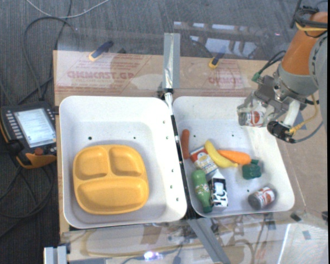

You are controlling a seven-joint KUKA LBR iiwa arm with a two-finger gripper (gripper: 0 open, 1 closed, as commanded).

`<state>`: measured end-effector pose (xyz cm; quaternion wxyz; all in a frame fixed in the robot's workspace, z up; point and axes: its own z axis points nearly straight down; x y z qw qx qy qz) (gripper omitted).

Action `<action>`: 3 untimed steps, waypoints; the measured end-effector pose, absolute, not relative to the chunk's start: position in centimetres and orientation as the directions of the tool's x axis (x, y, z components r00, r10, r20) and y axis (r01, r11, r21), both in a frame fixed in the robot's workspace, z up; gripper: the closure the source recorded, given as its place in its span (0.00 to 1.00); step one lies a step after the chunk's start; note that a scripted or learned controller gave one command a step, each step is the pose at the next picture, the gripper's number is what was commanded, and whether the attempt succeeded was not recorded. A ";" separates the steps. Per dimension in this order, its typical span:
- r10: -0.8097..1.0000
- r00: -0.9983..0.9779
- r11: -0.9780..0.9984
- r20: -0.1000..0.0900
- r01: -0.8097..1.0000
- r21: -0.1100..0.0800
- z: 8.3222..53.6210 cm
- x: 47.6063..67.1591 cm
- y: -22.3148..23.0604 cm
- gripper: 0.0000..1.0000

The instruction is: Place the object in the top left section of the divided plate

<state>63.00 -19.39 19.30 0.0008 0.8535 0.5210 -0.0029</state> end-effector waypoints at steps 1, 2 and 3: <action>0.912 0.410 -0.410 -0.002 0.912 -0.004 20.1 56.7 -15.7 1.00; 0.990 0.139 -0.139 0.001 0.990 -0.005 21.0 53.9 -6.1 1.00; 0.996 -0.091 0.091 0.001 0.996 0.013 19.0 49.6 3.8 1.00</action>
